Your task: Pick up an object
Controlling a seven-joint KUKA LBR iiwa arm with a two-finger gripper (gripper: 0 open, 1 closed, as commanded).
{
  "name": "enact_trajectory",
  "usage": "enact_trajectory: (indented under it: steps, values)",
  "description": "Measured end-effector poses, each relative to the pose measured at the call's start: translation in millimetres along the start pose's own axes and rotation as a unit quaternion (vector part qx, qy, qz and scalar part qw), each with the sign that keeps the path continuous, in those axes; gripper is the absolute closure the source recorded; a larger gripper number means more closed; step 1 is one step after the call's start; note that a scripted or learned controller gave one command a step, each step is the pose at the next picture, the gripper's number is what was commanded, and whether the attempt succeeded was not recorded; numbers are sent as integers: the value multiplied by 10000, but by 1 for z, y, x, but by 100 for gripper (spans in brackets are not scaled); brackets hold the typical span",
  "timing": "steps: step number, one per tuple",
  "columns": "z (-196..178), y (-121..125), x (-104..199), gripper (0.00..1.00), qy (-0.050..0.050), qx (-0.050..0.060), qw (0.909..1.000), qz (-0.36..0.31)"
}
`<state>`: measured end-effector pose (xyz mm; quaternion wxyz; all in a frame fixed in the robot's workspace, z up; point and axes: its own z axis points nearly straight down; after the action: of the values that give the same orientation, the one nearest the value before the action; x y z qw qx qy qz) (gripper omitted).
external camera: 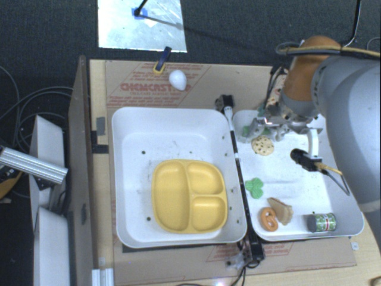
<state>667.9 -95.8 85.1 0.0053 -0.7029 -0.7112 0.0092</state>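
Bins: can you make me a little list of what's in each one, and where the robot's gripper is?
left bin: yellow plate with three sections
right bin: cookie, green toy, pretzel, bread, can
gripper: over the far end of the right bin, just beyond the cookie
held: nothing seen in the gripper
outside the bins: white egg on the cardboard
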Motion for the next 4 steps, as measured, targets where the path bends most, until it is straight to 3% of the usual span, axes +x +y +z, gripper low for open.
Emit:
enact_trajectory:
  steps: [1,2,3,4]
  values:
    - [-9,-1,2,100,22,-71,10000,29]
    - [-100,-1,-74,100,-2,-161,9998,78]
    - [-94,-1,-68,0,20,-121,9999,44]
    - [-7,-20,-41,0,39,-76,10000,35]
